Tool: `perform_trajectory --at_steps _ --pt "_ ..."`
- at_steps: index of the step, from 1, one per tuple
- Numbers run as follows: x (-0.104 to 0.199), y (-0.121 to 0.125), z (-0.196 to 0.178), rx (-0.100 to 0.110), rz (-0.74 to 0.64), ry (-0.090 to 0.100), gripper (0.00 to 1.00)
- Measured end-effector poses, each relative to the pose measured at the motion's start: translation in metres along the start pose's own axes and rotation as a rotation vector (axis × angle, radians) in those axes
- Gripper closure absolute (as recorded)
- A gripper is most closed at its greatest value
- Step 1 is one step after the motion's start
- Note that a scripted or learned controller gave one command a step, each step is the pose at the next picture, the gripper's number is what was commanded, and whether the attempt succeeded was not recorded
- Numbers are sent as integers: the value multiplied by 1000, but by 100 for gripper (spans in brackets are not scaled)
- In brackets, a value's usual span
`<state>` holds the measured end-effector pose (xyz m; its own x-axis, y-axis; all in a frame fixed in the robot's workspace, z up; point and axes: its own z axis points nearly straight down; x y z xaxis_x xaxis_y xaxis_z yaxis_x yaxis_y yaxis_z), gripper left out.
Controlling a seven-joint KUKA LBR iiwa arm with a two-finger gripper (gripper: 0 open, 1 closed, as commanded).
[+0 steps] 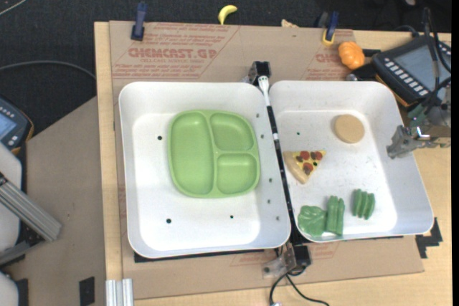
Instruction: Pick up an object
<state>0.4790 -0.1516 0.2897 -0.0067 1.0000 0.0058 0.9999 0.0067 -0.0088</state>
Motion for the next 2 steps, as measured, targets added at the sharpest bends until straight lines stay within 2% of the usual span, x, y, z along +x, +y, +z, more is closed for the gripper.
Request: perform_trajectory --at_steps 1,2 --pt "-77 -1 -111 -23 13 -16 100" --pt "-28 0 -27 -1 3 -2 100"
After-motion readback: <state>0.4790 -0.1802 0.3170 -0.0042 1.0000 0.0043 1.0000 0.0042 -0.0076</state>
